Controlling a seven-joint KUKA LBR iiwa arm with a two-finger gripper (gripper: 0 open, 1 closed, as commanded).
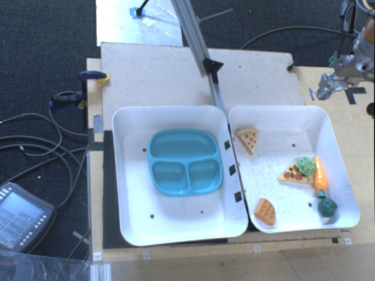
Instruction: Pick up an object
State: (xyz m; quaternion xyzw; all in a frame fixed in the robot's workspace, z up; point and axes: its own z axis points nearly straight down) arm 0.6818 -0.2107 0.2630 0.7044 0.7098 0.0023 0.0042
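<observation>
Wooden bench [176,75], two white bins: blue tray [184,161] left, pizza slice [295,173], carrot [320,175] right. Gripper [326,90] beyond right bin's far corner, grip state unclear.

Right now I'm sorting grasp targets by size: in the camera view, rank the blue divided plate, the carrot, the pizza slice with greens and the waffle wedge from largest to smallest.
1. blue divided plate, by far the largest
2. carrot
3. pizza slice with greens, close to the carrot, so that order is unsure
4. waffle wedge
</observation>
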